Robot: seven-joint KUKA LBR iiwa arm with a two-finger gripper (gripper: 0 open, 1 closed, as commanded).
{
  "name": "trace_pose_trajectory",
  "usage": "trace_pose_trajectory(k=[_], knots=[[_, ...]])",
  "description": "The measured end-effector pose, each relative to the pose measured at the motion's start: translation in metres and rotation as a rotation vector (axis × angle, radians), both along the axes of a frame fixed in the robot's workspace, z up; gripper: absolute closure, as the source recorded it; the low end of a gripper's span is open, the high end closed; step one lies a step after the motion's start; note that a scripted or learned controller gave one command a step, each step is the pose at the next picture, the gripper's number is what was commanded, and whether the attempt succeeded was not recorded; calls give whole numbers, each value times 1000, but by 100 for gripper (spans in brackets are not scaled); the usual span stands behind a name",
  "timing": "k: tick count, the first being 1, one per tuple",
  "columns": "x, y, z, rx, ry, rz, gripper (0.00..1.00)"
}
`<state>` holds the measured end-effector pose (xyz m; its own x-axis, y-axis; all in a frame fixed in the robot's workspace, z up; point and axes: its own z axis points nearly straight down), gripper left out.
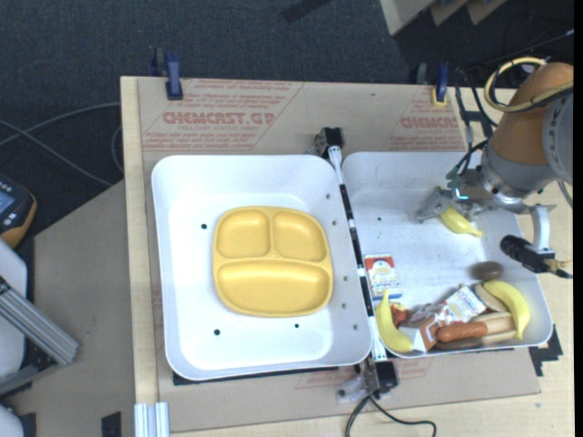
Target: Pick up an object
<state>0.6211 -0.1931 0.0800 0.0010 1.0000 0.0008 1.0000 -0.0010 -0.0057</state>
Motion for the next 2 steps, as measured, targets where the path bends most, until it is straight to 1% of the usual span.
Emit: trace_pose_trajectory(k=[1,2], knots=[[2,1,16,-1,-8,1,100],[45,120,112,1,-20,14,100]])
